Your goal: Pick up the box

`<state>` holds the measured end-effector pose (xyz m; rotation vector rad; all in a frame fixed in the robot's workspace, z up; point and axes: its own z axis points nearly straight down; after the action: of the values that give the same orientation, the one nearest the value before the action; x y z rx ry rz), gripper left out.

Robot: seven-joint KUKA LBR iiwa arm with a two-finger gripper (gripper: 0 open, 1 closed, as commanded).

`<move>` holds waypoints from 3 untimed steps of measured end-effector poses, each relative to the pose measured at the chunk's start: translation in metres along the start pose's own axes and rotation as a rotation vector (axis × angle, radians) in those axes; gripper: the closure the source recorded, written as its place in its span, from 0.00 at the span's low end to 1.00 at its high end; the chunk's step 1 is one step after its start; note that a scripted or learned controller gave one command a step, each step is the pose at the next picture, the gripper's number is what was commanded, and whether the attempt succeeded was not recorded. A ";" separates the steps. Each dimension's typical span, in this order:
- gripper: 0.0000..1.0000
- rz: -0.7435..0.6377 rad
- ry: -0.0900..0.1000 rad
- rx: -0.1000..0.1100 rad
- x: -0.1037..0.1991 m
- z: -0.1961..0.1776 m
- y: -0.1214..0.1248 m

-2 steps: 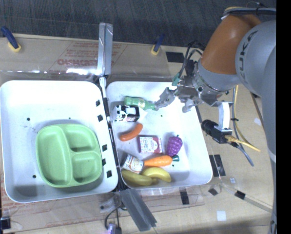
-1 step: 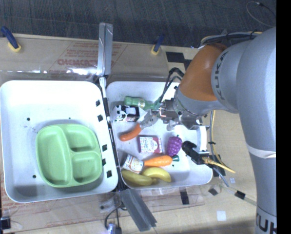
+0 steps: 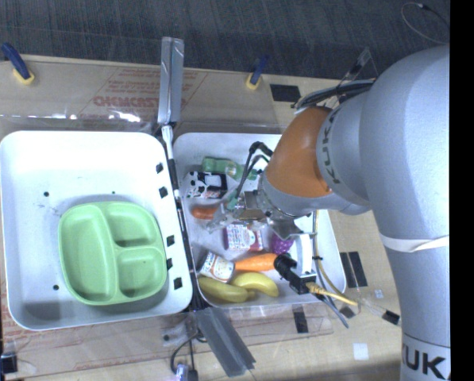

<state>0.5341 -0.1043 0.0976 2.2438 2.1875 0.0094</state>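
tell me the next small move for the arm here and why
Probably a short, slow descent straight down onto the small white and red box. The gripper sits low in the right white bin, about over that box, with nothing visibly between it and the box. The orange carrot and yellow bananas lie close below, so sideways drift risks catching them.

"KUKA" stood in grey letters on the arm's orange band [image 3: 304, 161] and its base [image 3: 425, 363].
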 end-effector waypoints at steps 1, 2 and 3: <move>1.00 -0.003 -0.003 -0.003 -0.002 -0.011 0.001; 0.00 -0.003 -0.003 -0.003 -0.002 -0.011 0.001; 0.00 -0.056 0.004 -0.001 -0.014 -0.001 0.000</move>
<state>0.5337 -0.1186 0.0985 2.1826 2.2511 0.0139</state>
